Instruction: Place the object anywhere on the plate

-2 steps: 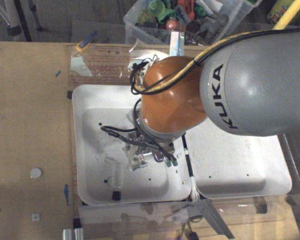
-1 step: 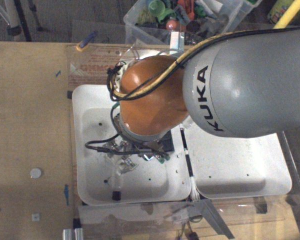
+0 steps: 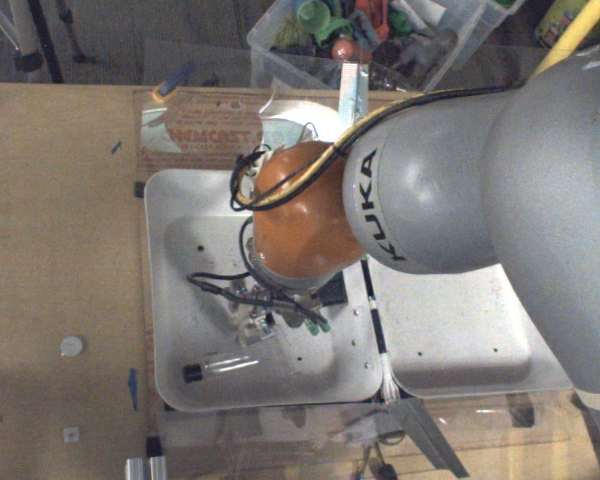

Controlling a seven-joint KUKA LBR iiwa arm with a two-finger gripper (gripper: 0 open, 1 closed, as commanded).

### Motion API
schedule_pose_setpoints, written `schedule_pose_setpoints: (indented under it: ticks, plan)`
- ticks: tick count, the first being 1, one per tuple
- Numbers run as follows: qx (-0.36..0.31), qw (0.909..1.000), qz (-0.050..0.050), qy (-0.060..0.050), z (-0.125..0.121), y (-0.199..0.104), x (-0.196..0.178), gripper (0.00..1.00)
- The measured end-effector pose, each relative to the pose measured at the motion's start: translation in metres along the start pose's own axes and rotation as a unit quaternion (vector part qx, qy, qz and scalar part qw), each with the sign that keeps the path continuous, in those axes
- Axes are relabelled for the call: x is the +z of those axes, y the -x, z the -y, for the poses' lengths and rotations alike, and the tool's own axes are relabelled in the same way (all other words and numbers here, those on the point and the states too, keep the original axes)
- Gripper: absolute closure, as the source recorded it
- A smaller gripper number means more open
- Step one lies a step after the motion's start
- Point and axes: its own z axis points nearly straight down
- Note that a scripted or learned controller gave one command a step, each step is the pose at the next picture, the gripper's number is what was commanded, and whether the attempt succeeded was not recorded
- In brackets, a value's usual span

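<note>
Grey KUKA arm (image 3: 450, 188) fills the right, its orange band (image 3: 300, 218) over the left bin (image 3: 170, 268). Gripper (image 3: 263, 316) hangs low inside that bin among loose cables; cannot tell if it is spread or pressed together. Clear tube with black cap (image 3: 220, 366) lies flat on the bin floor, just front-left of the gripper, apart from it. Right bin (image 3: 460, 338) adjoins. White plate rim (image 3: 305, 118) shows beyond the left bin, partly hidden. Toy tub (image 3: 380, 18) sits farther back.
</note>
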Motion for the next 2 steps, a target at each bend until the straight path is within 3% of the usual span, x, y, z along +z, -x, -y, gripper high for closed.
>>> schedule_pose_setpoints:
  ticks: [1,2]
  plan:
    - [0.095,0.9955,0.0,0.0,0.015,-0.012,-0.042,1.0]
    - [-0.143,0.9898,0.0,0.0,0.073,-0.058,-0.095,1.0]
